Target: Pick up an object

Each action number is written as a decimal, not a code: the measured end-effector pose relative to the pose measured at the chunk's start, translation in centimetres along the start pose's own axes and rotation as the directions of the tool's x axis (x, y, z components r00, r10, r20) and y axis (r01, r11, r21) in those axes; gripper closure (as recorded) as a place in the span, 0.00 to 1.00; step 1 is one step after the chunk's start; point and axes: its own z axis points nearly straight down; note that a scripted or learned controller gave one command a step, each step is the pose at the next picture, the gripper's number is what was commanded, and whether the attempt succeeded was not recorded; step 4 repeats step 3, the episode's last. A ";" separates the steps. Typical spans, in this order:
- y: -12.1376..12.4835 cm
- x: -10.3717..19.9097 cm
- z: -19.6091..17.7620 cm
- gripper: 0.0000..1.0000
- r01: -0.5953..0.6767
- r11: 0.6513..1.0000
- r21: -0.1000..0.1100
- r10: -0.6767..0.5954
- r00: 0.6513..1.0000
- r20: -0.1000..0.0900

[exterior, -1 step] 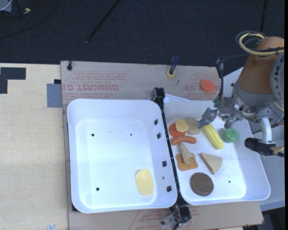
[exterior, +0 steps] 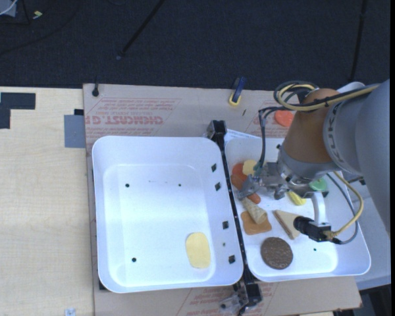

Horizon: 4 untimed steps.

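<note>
My gripper (exterior: 255, 188) is low in the right bin (exterior: 345, 259), among the toy foods near its left wall. Under and beside it lie a red-orange round piece (exterior: 238, 174), a small yellow piece (exterior: 249, 166), a tan bread stick (exterior: 255, 210) and a flat orange slab (exterior: 257, 225). A pale wedge (exterior: 288, 222) and a brown round cookie (exterior: 276, 253) lie nearer the front. The arm's wrist covers the middle of the bin. A yellow oval piece (exterior: 198, 249) lies alone in the left bin (exterior: 118, 176), near its front right corner.
A green piece (exterior: 320, 185) and a yellow piece (exterior: 296, 198) peek out under the wrist. A black cable plug (exterior: 311, 228) hangs over the right bin. A black divider (exterior: 228, 196) runs between the bins. An orange item (exterior: 284, 118) lies behind the right bin.
</note>
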 end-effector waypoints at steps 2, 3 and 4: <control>3.6 0.5 -0.1 1.00 -0.002 1.000 0.003 0.002 1.000 -0.001; 5.8 6.3 -9.7 1.00 0.005 1.000 -0.009 -0.005 1.000 -0.001; 5.8 6.3 -9.7 1.00 0.005 1.000 -0.009 -0.005 1.000 -0.001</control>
